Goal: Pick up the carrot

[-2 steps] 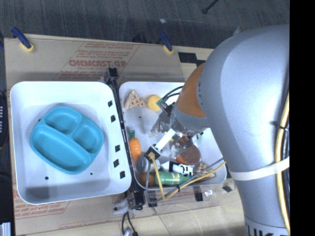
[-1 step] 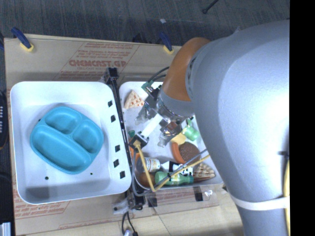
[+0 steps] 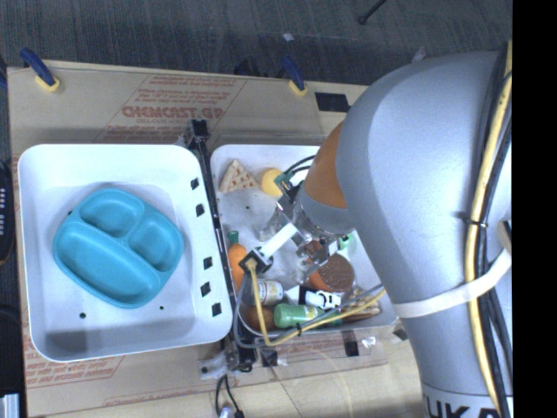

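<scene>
Being held low over cluttered bin (image 3: 252, 155), gripper (image 3: 312, 249): grip state cannot be told; carrot (image 3: 237, 264) being seen just beside it, unlifted; pickup judged pending.

Right bin (image 3: 258, 157) is packed; room surrounds the blue plate (image 3: 117, 246).

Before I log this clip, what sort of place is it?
Probably a robotics lab bench: a grey arm above white bins on cardboard, a blue divided plate in the left bin, toy food in the right bin.
</scene>
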You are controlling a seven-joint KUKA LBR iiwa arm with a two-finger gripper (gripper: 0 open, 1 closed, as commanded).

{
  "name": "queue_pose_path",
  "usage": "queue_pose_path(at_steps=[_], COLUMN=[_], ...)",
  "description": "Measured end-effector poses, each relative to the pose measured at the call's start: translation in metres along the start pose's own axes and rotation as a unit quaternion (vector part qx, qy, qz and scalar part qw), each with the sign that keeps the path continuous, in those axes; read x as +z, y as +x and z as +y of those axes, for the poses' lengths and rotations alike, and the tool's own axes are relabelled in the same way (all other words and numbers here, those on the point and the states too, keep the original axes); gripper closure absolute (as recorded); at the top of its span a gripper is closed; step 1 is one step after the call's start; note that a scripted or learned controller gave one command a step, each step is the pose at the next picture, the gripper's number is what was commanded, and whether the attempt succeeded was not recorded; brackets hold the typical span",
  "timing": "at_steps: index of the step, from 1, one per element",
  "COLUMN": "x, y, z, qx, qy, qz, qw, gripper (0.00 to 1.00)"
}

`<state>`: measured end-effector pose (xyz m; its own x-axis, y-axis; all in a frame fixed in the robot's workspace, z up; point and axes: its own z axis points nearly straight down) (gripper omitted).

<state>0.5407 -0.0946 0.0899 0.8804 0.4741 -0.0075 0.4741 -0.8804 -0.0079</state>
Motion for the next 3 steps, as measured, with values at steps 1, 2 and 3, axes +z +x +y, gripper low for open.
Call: queue_pose_path(at_steps=[1, 2, 3], x=[-0.002, -0.104, -0.099], y=[0.046, -0.007, -0.015], z=[0.019, -0.068, -0.113], qx=[0.140, 0.112, 0.109], qy=[0.001, 0.002, 0.001], qz=[0.001, 0.004, -0.001], qw=[0.9902, 0.9936, 0.9940], gripper=[0.00, 0.00, 0.00])
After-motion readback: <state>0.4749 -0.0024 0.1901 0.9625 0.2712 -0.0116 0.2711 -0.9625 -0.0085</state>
